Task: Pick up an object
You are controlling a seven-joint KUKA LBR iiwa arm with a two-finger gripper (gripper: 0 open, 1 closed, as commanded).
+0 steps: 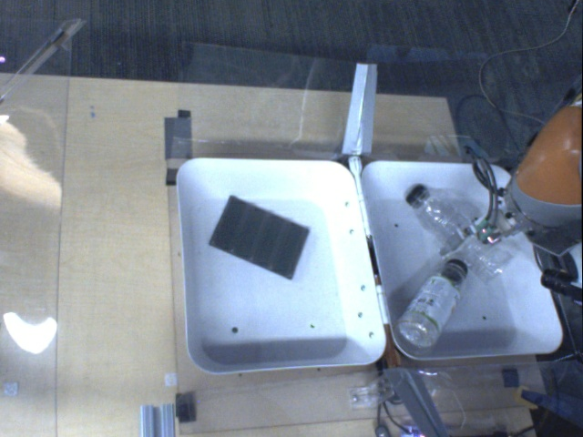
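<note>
Now we lower the hand point(487, 233) over the upper bottle point(435, 211) in the right bin point(537, 330); whether it's open, we cannot tell. Best we grip across its body, clear of the other bottle point(431, 304).

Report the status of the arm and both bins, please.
Tool low in right bin, grip state unclear. Two clear bottles there: one lying near front, one beside the tool. Dark flat pad in left bin.

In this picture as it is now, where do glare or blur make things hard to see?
Camera view: bright glare patches on the bench at left; the two clear bottles in the right bin show faintly against white; the hand is small and blurred.
</note>
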